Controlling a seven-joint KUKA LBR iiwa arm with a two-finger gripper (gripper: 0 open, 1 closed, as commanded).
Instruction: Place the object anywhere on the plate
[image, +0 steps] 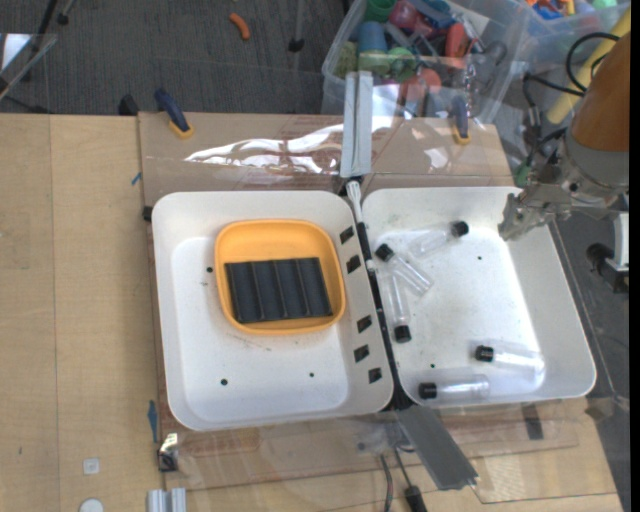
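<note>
Clear plastic tubes with black caps are the things I am meant to move, and they lie scattered in the right white bin (560, 300). One capped tube (440, 236) lies toward the bin's back, its cap pointing to the right. Just in front of it a small cluster of tubes (400, 275) sits close to the divider between the bins, some of them touching or crossing each other. Another tube (510, 355) lies toward the front right, and one more (455, 386) rests along the front wall, its cap at the left end.

The orange rounded-square plate (232, 250) stands in the left white bin (190, 350), toward the back of it. On the plate lies a dark grey ribbed rectangular block (278, 290), covering much of its floor.

My gripper (512, 222) hangs over the back right corner of the right bin, well apart from the plate and to the right of the nearest tube. Whether my fingers are spread or pressed together I cannot tell; I see no tube between them.

Behind the bins stands a clear plastic tub of colourful toys (430, 40), and a blue clamp (172, 112) sits on the bench's back left.
</note>
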